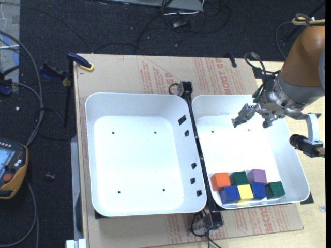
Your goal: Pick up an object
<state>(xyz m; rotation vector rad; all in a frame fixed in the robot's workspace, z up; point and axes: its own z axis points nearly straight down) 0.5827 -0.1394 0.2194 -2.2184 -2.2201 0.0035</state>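
Observation:
Several small coloured blocks lie packed together at the near edge of the right bin [289, 149]: an orange one [222, 180], a dark green one [239, 178] and a purple one [257, 176] in the back row. A blue one [230, 194], a yellow one [245, 192], another blue one [258, 190] and a green one [275, 189] form the front row. My gripper [256, 118] hangs over the far part of the right bin, well behind the blocks. It is open, with nothing between its fingers.
The left bin [98, 138] sits beside the right one, divided from it by a dark strip with clips [194, 138]. Both rest on a cardboard-covered bench [155, 71]. Cables and a yellow clamp [83, 62] lie past the far edge.

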